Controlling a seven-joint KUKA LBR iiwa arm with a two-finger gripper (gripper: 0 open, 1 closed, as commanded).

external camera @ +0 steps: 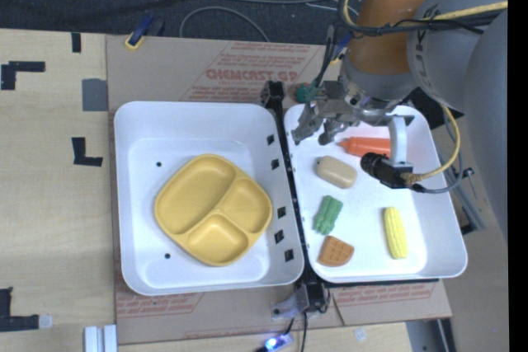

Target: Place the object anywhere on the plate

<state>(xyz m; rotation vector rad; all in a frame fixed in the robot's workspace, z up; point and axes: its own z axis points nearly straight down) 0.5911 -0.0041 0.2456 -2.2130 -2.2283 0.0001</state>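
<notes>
Gripper (318, 124) hovering over the right bin's (441, 260) far-left corner.
Its fingers are spreading open, holding nothing; the beige potato (336, 171) is lying just below them, while the yellow divided plate (214, 209) is sitting in the left bin (136, 177).

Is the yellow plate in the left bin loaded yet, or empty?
Empty. The yellow plate shows all three compartments bare, and the corn, green piece and beige piece lie in the right bin.
</notes>
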